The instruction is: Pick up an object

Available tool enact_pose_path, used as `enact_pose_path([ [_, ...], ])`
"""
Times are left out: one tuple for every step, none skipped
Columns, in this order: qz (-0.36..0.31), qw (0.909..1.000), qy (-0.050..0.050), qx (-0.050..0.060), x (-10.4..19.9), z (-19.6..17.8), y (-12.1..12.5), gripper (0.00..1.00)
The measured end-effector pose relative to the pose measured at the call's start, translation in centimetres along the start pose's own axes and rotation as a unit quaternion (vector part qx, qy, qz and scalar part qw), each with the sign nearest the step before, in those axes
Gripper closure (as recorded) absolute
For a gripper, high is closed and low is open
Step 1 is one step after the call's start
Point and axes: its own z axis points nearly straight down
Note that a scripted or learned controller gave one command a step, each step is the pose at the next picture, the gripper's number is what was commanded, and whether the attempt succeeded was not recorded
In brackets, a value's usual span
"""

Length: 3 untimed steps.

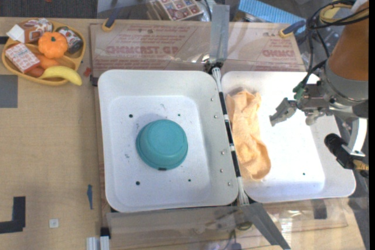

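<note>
Over right bin (pixel 328 184), gripper (pixel 291 111) hovering, fingers spread apart, nothing between them; orange cloth (pixel 247 134) at 9 o'clock of it, along bin's left wall; teal bowl (pixel 162 144) upside down in left bin (pixel 117 102)

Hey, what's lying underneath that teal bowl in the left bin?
The teal bowl sits upside down on the left bin floor. White floor shows all around it; whatever lies beneath the bowl is covered.

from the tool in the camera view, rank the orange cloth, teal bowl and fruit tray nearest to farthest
Measured from the tool, over the right bin:
1. Orange cloth, along the right bin's left side, just left of the tool.
2. Teal bowl, upside down in the left bin.
3. Fruit tray, on the bench's far left, outside both bins.
</note>
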Motion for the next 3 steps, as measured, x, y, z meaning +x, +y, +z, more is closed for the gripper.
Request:
enact_pose_path([
  [0.072,0.9974,0.0,-0.007,-0.3,15.8,-1.6,0.0],
  [0.073,0.9973,0.002,-0.009,-0.3,14.8,-1.4,1.0],
  [-0.086,0.9963,0.0,-0.002,3.3,6.4,2.7,1.0],
])
